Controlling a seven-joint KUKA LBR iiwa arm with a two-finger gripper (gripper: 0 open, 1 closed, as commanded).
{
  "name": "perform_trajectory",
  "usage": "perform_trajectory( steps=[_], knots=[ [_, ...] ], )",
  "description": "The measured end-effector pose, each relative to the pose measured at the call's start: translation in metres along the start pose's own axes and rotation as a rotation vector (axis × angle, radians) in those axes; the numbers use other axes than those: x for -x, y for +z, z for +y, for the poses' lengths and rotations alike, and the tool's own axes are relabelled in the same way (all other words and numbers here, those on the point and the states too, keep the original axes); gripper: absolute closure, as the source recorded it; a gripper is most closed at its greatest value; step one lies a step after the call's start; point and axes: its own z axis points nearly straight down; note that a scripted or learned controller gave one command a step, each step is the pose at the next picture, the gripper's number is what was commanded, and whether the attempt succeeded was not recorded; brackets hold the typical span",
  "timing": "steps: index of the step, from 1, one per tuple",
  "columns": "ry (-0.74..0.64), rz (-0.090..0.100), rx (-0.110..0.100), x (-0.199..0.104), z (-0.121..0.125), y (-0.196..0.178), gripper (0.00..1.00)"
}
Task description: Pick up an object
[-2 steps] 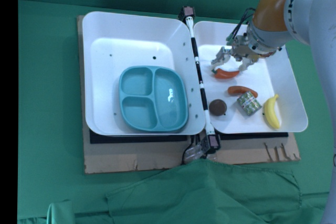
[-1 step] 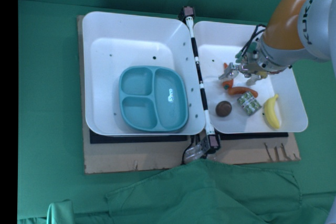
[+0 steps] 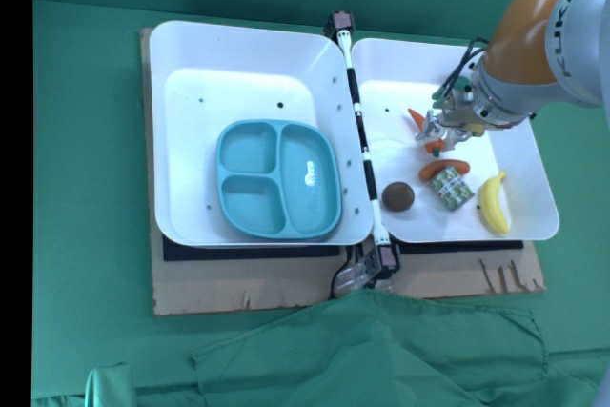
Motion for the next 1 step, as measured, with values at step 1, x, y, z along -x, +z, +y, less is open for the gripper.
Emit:
perform_trajectory(
  steps=[1],
  knots=[
    [-0.004,0.008,-0.024,-0.0442,-0.0108,-0.1514,1.0]
  ],
)
